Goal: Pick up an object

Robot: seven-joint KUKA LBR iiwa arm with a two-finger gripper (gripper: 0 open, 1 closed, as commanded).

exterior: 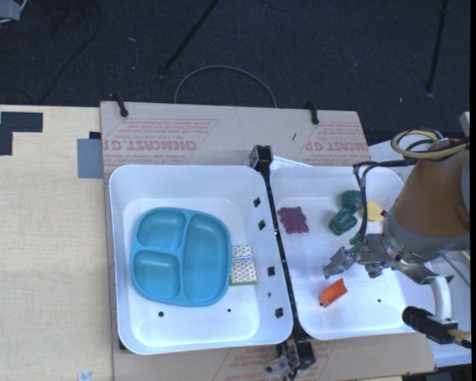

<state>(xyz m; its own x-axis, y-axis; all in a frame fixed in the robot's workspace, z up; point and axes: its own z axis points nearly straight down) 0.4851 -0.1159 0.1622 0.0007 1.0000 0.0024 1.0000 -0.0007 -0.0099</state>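
Orange object (332,293) lies just below gripper (339,264), seemingly ungrasped

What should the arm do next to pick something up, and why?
Probably a short drop down and slightly toward the orange object. The gripper sits just above it in the right bin, closer to it than to the purple piece or the green object, and nothing crowds the orange one.
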